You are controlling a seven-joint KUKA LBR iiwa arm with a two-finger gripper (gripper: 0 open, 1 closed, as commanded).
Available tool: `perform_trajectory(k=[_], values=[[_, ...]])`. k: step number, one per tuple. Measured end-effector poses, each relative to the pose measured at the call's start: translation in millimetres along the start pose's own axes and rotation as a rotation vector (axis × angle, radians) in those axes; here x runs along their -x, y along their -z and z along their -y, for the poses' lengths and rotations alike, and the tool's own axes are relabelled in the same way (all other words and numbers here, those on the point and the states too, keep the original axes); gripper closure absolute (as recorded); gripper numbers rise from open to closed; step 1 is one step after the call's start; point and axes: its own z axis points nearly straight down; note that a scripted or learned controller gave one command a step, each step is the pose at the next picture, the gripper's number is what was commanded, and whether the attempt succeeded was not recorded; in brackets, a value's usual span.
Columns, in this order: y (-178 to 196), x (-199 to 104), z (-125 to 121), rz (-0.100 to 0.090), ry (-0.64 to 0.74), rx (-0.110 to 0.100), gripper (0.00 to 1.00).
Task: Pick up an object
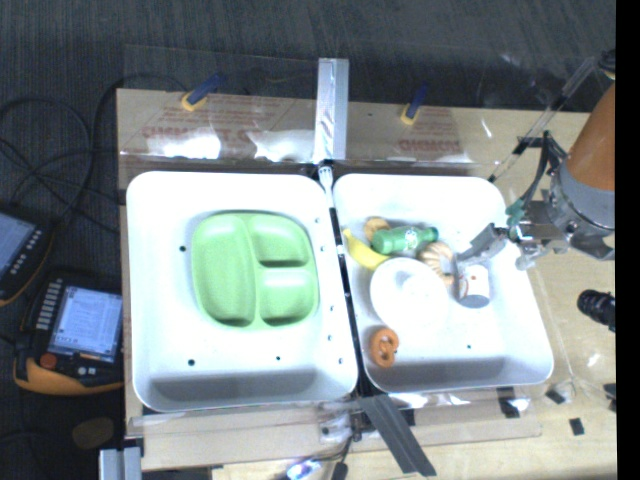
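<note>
Bench (140,128) carried two white bins side by side, a metal strip (332,108) standing upright behind the seam between them. Left bin (160,368) held a green divided tray (255,268), roughly centred, lying flat. Right bin (500,358) held the clutter, all in its left and middle part. Arm (590,168) came in from the right edge, orange band at the top, wrist over the bin's right rim. Gripper (478,251) reached down-left into the right bin, tip just above a small grey cup (474,287); couldn't tell finger state, nothing seen between them. White plate (408,290) lay flat mid-bin, the cup touching its right edge. Banana (363,251) lay along the plate's upper left edge, near the bin's left wall. Green bottle (405,237) lay on its side just above the plate, against the banana. An orange-tan item (376,227) sat behind the bottle's left end; kind unclear. A tan item (435,255) sat between the bottle and the gripper, partly hidden. Small orange piece (384,344) sat alone near the front left corner, just below the plate. Off the bench at far left: a handheld screen (75,320) with cables.
</note>
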Motion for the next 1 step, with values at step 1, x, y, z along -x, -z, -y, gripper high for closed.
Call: perform_trajectory(k=[1], values=[[-138.9, 63.6, -9.8, -0.010, -0.212, -0.006, 0.00]])
